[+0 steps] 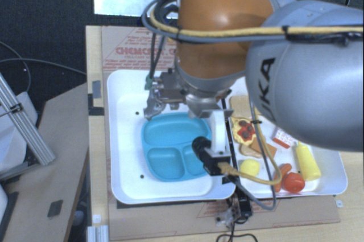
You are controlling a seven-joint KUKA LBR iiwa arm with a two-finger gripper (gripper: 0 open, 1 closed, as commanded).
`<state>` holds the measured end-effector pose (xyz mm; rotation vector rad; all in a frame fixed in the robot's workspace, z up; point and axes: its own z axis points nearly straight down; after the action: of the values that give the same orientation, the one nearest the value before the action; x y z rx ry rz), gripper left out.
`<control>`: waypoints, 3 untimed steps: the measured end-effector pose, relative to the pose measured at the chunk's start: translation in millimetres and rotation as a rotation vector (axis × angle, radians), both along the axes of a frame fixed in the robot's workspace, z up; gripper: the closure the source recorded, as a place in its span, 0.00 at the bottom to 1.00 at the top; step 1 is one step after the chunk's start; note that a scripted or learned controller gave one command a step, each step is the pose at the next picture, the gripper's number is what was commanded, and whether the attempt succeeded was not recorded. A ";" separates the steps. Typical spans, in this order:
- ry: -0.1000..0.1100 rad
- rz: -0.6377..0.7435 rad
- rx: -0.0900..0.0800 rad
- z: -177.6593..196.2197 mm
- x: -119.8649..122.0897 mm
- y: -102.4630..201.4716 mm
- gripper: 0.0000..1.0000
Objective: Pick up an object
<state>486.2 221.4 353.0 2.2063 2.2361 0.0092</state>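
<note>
Pincer (152, 109) hovers over the blue tray's (170, 147) upper-left rim; I cannot tell its state. Likely approaching; next, descend and grip.

The grey arm (307, 70) reaches in from the right, orange band uppermost. Wrist bent straight down, pincer (152, 103) low.

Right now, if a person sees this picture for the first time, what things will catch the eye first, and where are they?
The big grey arm with its orange band covers the upper middle and right, reaching down over the bins. Under it, a bright blue divided tray lies in the left white bin. In the right bin, toy food sits near the front: a yellow bottle, a red tomato and a pizza slice.
</note>
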 end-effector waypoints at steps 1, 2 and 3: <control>0.009 -0.016 -0.005 -113.4 -0.1 -68.7 0.00; 0.005 -0.017 -0.006 -234.1 59.5 -106.7 0.00; 0.002 -0.008 0.002 -265.4 128.8 -101.4 0.00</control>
<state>615.0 120.0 87.5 2.2173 2.2297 0.0092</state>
